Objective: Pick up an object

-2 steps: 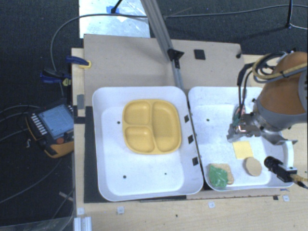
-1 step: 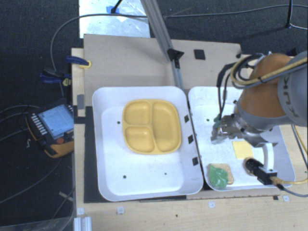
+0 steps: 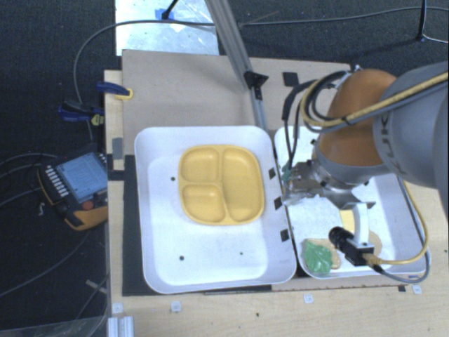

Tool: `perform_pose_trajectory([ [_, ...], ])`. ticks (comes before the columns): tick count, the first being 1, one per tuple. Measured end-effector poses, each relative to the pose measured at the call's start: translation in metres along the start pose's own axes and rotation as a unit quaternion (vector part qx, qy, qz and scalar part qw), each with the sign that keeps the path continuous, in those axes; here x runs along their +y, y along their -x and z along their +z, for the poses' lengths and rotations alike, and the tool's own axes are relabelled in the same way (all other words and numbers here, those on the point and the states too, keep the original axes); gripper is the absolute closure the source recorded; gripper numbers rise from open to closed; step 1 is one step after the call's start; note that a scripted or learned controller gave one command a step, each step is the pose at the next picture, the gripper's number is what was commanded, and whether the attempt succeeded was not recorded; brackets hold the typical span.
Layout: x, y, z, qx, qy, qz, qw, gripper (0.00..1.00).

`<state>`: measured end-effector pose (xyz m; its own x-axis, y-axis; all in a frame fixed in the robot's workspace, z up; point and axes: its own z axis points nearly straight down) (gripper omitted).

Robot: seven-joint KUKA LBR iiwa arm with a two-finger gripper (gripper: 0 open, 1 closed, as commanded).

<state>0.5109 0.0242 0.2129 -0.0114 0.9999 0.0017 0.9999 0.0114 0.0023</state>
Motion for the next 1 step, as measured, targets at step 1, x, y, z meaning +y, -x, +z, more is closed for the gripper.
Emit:
perform_pose_trajectory([
  [1,-0.0021,-0.0564,0.0063,0.0,-0.001,0.0,1.0,1.0],
])
